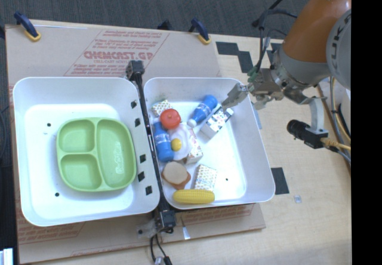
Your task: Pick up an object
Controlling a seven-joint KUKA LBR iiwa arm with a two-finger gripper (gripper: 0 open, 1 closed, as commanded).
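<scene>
Clutter is the trouble in the camera view: the right bin (262, 165) has everything piled toward its left wall, so what is the best way to pick one object? (A)

Take the piece with the most bare floor around it. I'd say that is the small box (215, 123), which lies tilted just below the gripper (233, 98). The descent should line up with the box's short sides and stay off the blue bottle (206, 108), which touches or nearly touches its upper left corner. (B)

Is the gripper clenched or released? (A)

I cannot tell. Its tip is dark and narrow against the white bin wall, and I cannot make out whether it is grasping anything. It hangs at the bin's upper right corner, reaching in from the arm (310, 37). (B)

And the other candidates? (A)

They sit farther left and lower. The red ball (171, 117) is near the divider, with a second bottle (161, 143) under it. The bread slice (176, 174) and the corn cob (193, 197) lie near the front rim, well apart from the gripper. All of them are crowded, so a grab there risks dragging a neighbour along. The green plate (95, 153) lies alone in the left bin (21, 138), farthest away, and looks too flat to pinch easily. (B)
</scene>
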